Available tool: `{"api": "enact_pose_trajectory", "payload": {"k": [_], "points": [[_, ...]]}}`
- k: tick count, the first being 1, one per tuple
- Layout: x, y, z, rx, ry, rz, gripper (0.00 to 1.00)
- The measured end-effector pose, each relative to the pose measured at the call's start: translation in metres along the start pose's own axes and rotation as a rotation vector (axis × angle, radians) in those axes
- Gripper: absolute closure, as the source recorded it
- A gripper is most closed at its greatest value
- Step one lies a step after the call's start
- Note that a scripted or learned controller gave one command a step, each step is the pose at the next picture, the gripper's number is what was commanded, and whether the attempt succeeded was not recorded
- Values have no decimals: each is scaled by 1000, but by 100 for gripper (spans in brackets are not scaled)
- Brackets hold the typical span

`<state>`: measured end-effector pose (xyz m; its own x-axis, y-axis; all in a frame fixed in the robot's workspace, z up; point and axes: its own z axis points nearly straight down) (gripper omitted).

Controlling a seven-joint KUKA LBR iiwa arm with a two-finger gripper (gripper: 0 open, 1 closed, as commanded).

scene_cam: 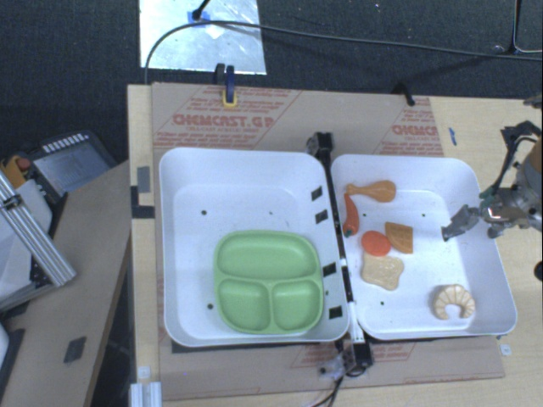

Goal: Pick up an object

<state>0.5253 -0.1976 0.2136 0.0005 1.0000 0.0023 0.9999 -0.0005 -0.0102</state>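
From my feed I've got 2 white bins (254, 172) side by side on a cardboard sheet (288, 113) covering the tabletop (140, 125). A yellow clamp (229, 87) pins its far edge, a shiny metal plate (204, 19) lies beyond, and black cables (382, 41) cross the dark floor.

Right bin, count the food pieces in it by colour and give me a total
In the right bin:
Orange or red: 2, the carrot and the tomato
Tan or brown: 4, the drumstick, cracker, bread slice and croissant
Total: 6
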Motion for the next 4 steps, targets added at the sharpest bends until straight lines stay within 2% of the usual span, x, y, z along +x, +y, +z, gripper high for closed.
{"api": "enact_pose_trajectory", "payload": {"k": [1,4], "points": [[1,3,-6,-11,-3,-4,0],[-4,3,130,-8,-1,-2,0]]}}
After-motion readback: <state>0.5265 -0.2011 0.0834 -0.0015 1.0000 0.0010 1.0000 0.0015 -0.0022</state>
